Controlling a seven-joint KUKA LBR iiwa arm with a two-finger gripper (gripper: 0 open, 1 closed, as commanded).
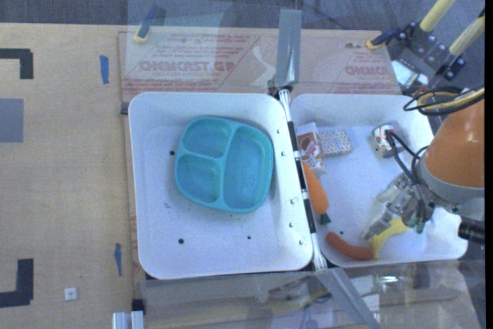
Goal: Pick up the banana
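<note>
Banana point(387, 235) lies low in the right bin point(362, 108), near the front wall, just beside the orange sausage-shaped toy point(348, 246) and right of the carrot point(315, 195). The gripper point(397, 213) is down over its upper end, but whether it is grasping the fruit or merely resting against it I cannot tell. Judged so: the reach looks done, the banana is not yet off the bin floor, and a sure hold and the lift remain; teal plate point(225, 164) in the left bin point(154, 189) plays no part.
</note>
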